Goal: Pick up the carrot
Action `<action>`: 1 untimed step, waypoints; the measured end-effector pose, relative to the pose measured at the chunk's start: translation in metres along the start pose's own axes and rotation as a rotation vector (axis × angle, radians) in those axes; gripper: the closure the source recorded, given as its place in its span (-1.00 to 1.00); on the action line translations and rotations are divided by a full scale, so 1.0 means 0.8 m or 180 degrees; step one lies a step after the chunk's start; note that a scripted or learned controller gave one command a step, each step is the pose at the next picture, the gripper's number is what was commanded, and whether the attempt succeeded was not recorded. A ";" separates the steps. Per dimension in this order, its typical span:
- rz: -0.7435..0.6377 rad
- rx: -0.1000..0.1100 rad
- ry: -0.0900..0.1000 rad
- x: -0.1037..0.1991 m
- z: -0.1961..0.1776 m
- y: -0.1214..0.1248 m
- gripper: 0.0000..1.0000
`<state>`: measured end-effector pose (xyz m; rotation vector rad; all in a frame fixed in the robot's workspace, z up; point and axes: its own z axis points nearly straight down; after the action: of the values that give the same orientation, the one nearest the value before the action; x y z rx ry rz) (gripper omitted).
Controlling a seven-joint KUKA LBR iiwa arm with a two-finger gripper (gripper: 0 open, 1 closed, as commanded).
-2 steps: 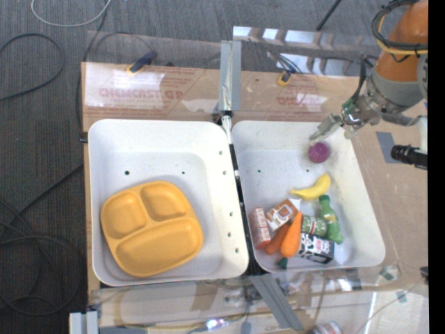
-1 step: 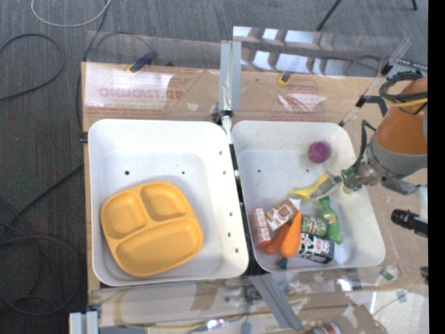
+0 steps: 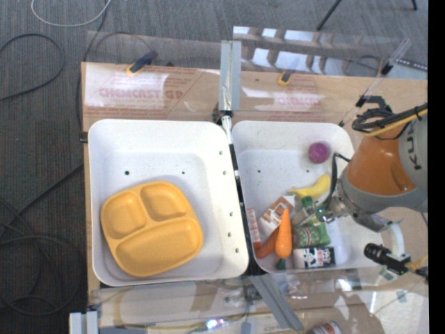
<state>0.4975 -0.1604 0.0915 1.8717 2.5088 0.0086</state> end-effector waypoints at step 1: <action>-0.0648 0.0002 -0.0023 0.055 0.003 0.057 -1.00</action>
<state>0.5287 -0.1056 0.0895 1.6040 2.6808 -0.0007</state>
